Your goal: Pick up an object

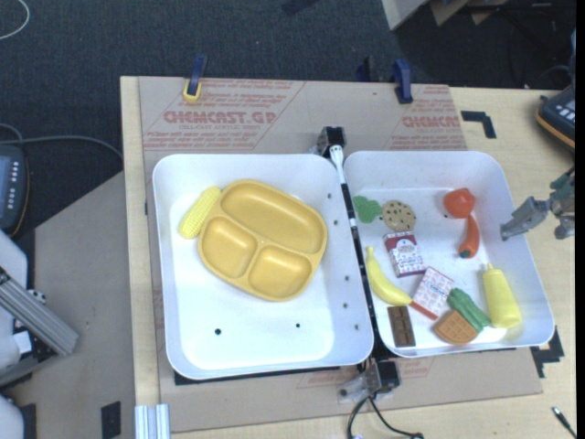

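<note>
Two white bins sit side by side on the desk. The left bin carries a yellow divided plate with a toy corn cob touching its left edge. The right bin holds the small toy foods: a green piece and a cookie at the far left, a red pepper and a slim orange-red piece further right, a banana, two small printed packets, a brown bar, a yellow bottle, and a green piece lying over a tan wedge at the near side.

The gripper hangs at the right bin's right rim, close to the orange-red piece but apart from it. Its fingers look spread with nothing between them — though it is small and partly cut off, so this is only a reading.

For picking up an object, the yellow bottle looks the soundest choice: probably light, stiff plastic, lying fairly clear of its neighbours, best taken across its narrow body at mid-length. Its rounded, likely smooth sides could slip or roll. The packets lie flat and offer little edge; the banana curves against the bin's left wall.

The arm above the gripper is cut off at the right edge, and the near-side cluster overlaps — which piece rests on which is hard to settle.
</note>
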Robot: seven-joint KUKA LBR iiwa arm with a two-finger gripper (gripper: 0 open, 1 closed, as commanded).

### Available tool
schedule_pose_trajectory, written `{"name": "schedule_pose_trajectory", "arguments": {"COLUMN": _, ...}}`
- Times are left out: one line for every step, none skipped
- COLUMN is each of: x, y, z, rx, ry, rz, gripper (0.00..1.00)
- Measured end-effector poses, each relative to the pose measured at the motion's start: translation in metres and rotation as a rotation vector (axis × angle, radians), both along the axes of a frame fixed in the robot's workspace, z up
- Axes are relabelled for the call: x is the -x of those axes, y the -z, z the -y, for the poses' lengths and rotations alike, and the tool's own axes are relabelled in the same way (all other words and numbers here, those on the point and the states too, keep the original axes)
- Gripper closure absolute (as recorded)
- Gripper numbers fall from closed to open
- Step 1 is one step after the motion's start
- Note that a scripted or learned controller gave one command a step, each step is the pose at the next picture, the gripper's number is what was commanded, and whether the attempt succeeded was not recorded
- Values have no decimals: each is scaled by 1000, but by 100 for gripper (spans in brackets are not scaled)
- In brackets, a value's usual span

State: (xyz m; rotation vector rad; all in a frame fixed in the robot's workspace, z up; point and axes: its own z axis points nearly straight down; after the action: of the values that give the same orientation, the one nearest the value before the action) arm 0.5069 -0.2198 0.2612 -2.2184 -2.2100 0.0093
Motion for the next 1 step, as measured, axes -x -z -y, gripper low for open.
{"name": "schedule_pose_trajectory", "arguments": {"x": -2, "y": -6, "z": 0, "rx": 4, "ry": -4, "rz": 12, "gripper": 0}}
